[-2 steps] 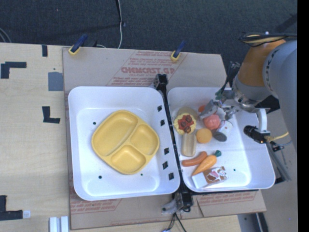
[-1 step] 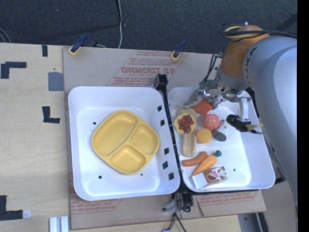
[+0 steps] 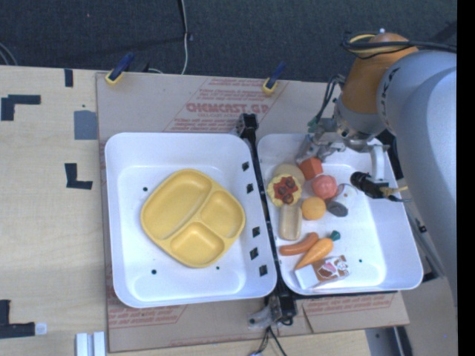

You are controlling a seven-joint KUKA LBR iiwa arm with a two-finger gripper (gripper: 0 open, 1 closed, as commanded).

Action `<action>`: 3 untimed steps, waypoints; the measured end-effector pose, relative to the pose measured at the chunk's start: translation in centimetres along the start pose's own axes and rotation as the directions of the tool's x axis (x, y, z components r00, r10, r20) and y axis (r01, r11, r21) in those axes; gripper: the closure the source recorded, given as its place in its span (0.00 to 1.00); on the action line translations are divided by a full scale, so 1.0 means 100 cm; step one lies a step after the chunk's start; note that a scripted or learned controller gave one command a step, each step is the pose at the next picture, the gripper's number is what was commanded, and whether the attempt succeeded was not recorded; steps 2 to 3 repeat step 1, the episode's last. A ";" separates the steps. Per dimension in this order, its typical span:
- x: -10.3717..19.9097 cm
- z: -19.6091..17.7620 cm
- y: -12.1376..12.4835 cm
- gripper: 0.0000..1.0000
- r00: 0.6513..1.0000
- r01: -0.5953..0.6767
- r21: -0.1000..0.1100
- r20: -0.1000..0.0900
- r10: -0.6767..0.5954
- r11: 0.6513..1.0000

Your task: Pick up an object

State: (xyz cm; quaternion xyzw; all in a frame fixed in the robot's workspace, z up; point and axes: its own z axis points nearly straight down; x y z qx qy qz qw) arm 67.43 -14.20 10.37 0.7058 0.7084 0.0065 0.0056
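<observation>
1. My gripper point(image 3: 320, 145) hangs low over the far edge of the right bin point(image 3: 386, 262), under my grey arm point(image 3: 427, 110) with its orange band point(image 3: 367, 80); I cannot tell its state.
2. Just below it lies a red block point(image 3: 312, 167), and beside that a pink ball point(image 3: 323, 186).
3. An orange ball point(image 3: 314, 208) sits near the bin's middle, touching a beige piece point(image 3: 290, 223).
4. A round tan toy with red spots point(image 3: 286, 187) lies along the bin's left wall.
5. A carrot point(image 3: 315, 251) and a sausage point(image 3: 297, 245) lie toward the near edge, with a small printed box point(image 3: 323, 271) nearest it.
6. A dark grey disc point(image 3: 338, 208) rests right of the orange ball.
7. The left bin point(image 3: 126, 273) holds a yellow divided plate point(image 3: 193, 216).
</observation>
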 end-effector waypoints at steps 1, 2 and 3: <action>0.061 -0.086 -0.027 1.00 1.000 0.002 0.015 0.000 -0.002 1.000; 0.061 -0.086 -0.027 1.00 1.000 0.002 0.015 0.000 -0.002 1.000; 0.061 -0.086 -0.027 1.00 1.000 0.002 0.015 0.000 -0.002 1.000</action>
